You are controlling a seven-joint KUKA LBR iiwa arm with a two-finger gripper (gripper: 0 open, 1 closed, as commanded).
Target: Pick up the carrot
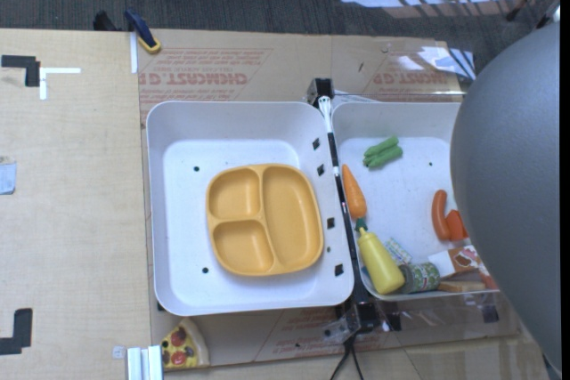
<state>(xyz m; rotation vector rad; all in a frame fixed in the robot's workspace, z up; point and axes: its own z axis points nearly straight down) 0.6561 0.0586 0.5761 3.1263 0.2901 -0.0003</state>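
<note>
The orange carrot (pixel 354 194) with a green stub at its lower end lies along the left wall of the right bin (pixel 405 181), pointing up and slightly left. The grey arm (pixel 515 191) bulks over the right side of that bin and hides its right part. Its gripper is hidden from the camera.
In the right bin lie a green bean pod (pixel 383 152), a yellow bottle (pixel 380 262) just below the carrot, a red sausage (pixel 440 214) and small packets (pixel 426 273) at the front. The left bin (pixel 169 191) holds a yellow divided plate (pixel 264 218). A pizza-slice toy (pixel 183 346) lies on the bench in front.
</note>
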